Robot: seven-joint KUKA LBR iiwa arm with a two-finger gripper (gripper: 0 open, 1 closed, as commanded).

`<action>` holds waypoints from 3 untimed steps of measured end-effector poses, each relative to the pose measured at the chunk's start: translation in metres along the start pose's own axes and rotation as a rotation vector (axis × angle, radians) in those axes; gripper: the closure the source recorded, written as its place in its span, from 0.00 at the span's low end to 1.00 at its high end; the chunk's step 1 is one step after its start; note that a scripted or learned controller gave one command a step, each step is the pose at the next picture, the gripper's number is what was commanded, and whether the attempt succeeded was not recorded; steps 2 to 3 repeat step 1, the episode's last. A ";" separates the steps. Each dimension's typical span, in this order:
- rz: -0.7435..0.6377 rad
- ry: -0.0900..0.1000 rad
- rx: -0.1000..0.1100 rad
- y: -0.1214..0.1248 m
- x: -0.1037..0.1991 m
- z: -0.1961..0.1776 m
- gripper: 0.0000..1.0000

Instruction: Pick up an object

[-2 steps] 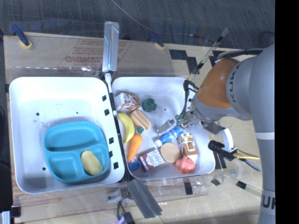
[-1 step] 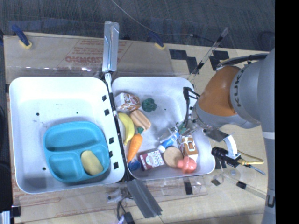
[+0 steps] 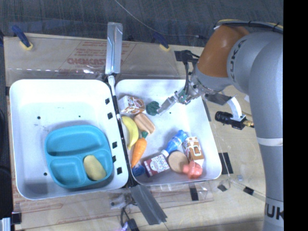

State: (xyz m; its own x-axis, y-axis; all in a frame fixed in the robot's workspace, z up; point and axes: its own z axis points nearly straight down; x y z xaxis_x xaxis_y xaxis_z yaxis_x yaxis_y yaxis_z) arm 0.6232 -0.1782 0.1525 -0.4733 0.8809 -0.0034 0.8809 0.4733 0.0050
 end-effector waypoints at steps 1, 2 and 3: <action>-0.042 0.005 0.006 -0.046 0.010 0.060 0.00; -0.042 0.005 0.006 -0.046 0.010 0.060 0.00; -0.042 0.005 0.006 -0.046 0.010 0.060 0.00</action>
